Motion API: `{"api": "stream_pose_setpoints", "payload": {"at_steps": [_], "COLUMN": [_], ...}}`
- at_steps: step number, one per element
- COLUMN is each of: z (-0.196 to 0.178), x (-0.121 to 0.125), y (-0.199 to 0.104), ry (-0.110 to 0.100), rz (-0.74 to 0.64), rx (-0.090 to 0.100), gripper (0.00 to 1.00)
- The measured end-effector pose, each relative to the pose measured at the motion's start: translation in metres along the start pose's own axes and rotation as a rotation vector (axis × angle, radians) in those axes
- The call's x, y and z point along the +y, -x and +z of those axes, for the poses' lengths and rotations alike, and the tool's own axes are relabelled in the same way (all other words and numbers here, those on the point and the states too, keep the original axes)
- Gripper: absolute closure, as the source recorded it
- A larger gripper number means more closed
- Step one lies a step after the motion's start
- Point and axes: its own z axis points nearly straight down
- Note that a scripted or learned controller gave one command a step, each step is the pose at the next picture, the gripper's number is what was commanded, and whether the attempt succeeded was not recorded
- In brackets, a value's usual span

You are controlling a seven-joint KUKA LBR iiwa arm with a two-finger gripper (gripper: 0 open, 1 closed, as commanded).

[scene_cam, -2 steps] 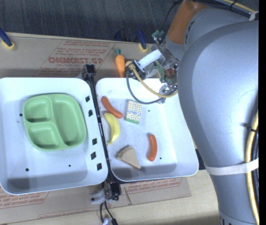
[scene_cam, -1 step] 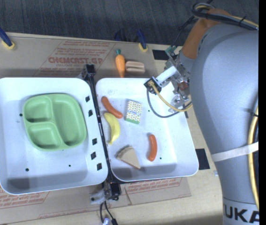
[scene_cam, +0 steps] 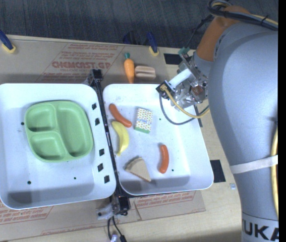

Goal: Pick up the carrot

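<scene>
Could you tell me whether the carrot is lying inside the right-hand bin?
No, the carrot lies on the bench beyond the right bin's far rim, beside a small bun.

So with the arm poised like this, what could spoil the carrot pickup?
The carrot lies outside the bins, on the board behind the right bin, right beside a bread roll, so the claw could nudge or catch the roll instead. Two orange sausages in the right bin look similar and could be mistaken for it. The bin's raised rim also sits close to the carrot and may get bumped.
</scene>
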Motion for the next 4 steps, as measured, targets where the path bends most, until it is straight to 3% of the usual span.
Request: {"api": "stream_pose_setpoints", "payload": {"at_steps": [1,2,3,4], "z": [-0.117,-0.014,-0.154,-0.037], "x": [0.008,-0.110,-0.144,-0.252], "y": [0.050,0.036,-0.004,0.045], "ry": [0.008,0.003,0.009,0.006], "rz": [-0.081,-0.058,-0.254,-0.243], "rx": [0.005,0.001,0.004,-0.001], "gripper": [1.00,1.00,1.00,1.00]}}
